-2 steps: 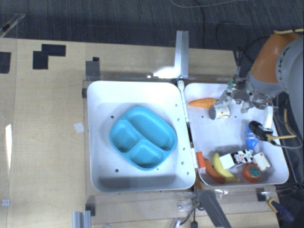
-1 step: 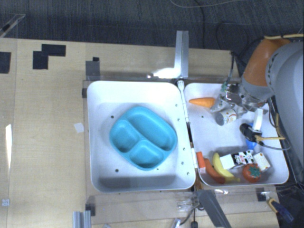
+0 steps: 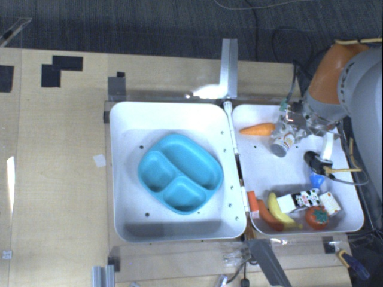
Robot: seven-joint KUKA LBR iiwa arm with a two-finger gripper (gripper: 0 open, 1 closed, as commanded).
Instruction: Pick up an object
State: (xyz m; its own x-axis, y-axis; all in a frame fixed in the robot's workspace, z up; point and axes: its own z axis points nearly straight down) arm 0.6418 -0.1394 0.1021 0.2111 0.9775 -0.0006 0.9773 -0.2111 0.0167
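Nearest, along the right bin's (image 3: 358, 220) front edge, lay a banana (image 3: 278, 210), a red fruit (image 3: 316, 217), an orange-red piece (image 3: 254, 203) and a small printed box (image 3: 309, 201), crowded together. Beside it, the left bin (image 3: 119, 160) held a blue divided tray (image 3: 180, 172). Farther back in the right bin a carrot (image 3: 258, 130) lay just beside the jaws (image 3: 283, 141), which hung low over the bin floor; whether they were spread or closed could not be told

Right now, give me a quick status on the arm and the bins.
Gripper low in right bin, beside carrot. Nothing seen held. Banana, tomato piled near front edge.
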